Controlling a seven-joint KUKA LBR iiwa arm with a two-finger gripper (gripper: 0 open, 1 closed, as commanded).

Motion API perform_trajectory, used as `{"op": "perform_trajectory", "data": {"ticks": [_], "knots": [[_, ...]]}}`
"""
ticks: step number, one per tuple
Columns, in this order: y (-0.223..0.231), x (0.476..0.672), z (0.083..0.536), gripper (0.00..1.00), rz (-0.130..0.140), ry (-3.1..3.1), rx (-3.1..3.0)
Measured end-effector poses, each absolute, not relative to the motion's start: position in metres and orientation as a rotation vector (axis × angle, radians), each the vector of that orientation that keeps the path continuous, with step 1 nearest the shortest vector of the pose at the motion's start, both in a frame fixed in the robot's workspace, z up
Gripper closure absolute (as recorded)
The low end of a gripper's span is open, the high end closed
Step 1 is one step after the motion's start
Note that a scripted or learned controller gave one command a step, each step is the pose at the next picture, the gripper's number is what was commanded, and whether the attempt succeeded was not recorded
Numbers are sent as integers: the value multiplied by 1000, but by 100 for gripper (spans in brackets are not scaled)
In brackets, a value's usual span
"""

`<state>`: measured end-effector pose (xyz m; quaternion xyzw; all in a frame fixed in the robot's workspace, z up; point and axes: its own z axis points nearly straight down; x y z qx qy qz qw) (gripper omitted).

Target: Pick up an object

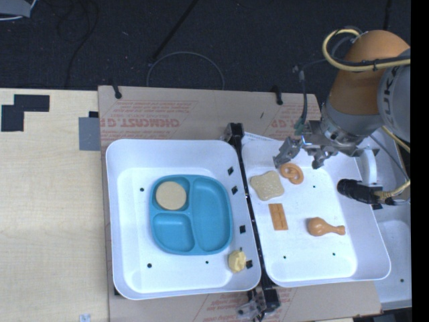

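Observation:
My gripper (303, 157) hangs over the back of the right bin (365, 260), open, with nothing between its fingers. Just below it, a small brown pretzel (292, 174) lies on the bin floor. Left of the pretzel is a slice of toast (267, 185). An orange rectangular bar (278, 217) lies nearer the front, and a tan drumstick (325, 228) lies to its right.
The left bin (127, 274) holds a blue divided tray (201, 213) with a round beige cookie (170, 195) in one compartment. A small yellow lump (236, 260) sits at that bin's front right corner. A black divider (242, 193) separates the bins.

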<state>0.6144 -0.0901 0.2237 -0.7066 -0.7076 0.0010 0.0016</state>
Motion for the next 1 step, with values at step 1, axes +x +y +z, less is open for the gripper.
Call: {"op": "perform_trajectory", "data": {"ticks": [1], "knots": [[-84, 612, 178, 0, 8, -2216, -2218]]}}
